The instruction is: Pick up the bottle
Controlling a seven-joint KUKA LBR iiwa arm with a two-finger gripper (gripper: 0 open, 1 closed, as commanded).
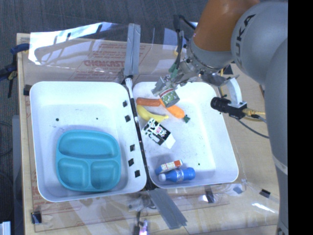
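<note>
We see the bottle (178, 175) lying on its side at the lower edge of the right bin (222, 131), blue, with a small red-and-white tube (169, 166) touching its upper side. Our gripper (166, 93) hangs at the upper part of that bin, above the carrot (177, 112) and banana (149, 113), clamped on a small green packet (170, 98). We judge the bottle light, rigid, smooth and apt to roll; we would pinch it across the middle of its body.
</note>
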